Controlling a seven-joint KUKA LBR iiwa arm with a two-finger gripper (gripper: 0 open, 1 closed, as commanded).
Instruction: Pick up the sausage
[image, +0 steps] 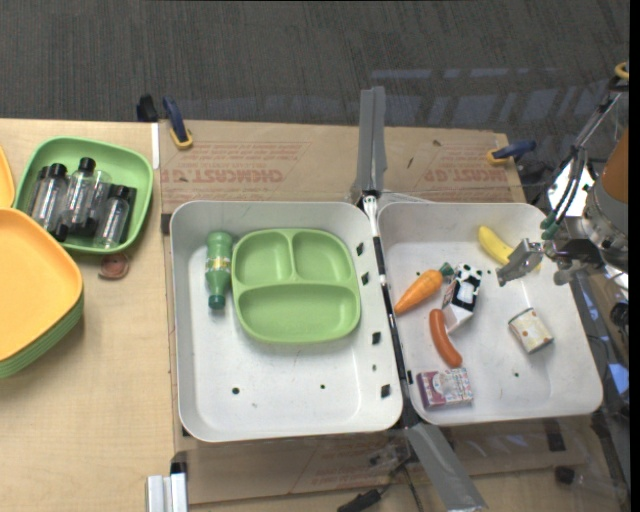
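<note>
Look at the right bin, in the lower right of the frame: the sausage lies near its middle, red-orange, running from upper left to lower right on the white floor. Nothing is touching it. Just above it you see the carrot, tilted with its green tip toward the upper right, and a small black-and-white carton just right of the sausage's upper end. Below the sausage, near the bin's front edge, lies a flat pink box.

Your gripper sits at the right of the frame, over the bin's upper right part, well apart from the sausage. You cannot tell from this view whether the claw is apart or together; its tip is a small grey blur and nothing can be seen held in it. A banana lies just left of the gripper, close to the bin's back wall. A tan block lies lower, toward the right wall.

In the left bin, at the frame's centre, you have a green divided tray and a green bottle lying just beside the tray's left edge. At the upper left of the frame, a green dish holds several dark-capped vials, and stacked orange plates sit below it at the left edge.
</note>
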